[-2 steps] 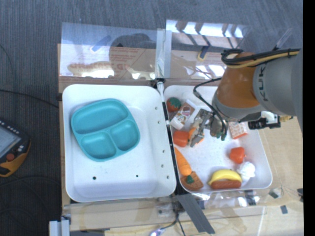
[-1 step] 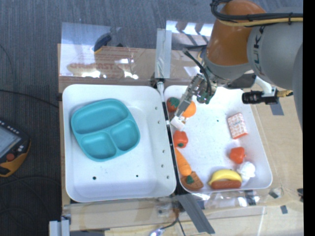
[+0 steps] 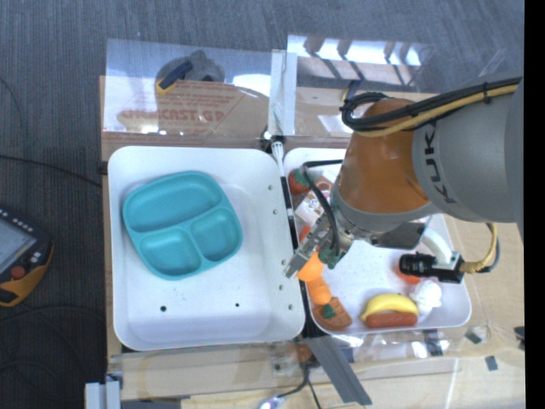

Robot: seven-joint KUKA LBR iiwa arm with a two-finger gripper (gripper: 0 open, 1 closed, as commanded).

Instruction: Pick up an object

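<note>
You see end effector (image 3: 313,252) low at right bin's (image 3: 451,313) 9 o'clock edge, touching orange toy (image 3: 312,268). Grip state: can't tell (arm blocks view). Pickup not yet done; lift remains. Blue tray (image 3: 180,222) untouched.

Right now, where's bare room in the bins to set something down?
Left bin: white floor below and right of the teal divided plate. Right bin is crowded: gripper, orange pieces and banana along its left and bottom.
</note>
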